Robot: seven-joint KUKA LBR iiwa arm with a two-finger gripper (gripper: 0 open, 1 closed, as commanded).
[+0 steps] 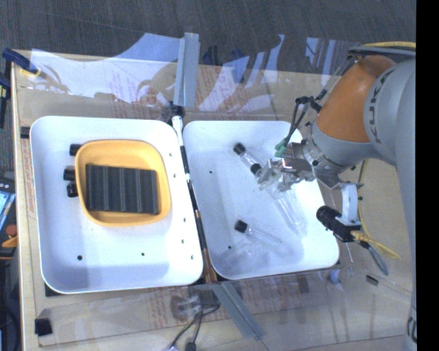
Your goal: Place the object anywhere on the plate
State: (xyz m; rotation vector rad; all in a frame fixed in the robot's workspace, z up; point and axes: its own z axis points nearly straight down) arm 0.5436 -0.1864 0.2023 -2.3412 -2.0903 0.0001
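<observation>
A yellow plate (124,152) with a dark ridged centre lies in the left bin (102,265). In the right bin (212,196) lie several clear tubes with black caps: one (247,158) near the back, one (254,232) toward the front, and a clear one (291,212) by the right wall. My gripper (276,174) hangs low over the right bin's middle right, close to the end of the back tube. The clear plastic blends with the white floor, and I cannot make out whether anything sits in the gripper.
Three small black pieces (71,172) lie against the plate's left rim in the left bin. A dark divider (189,189) runs between the bins. A faint clear item (243,258) rests near the right bin's front wall.
</observation>
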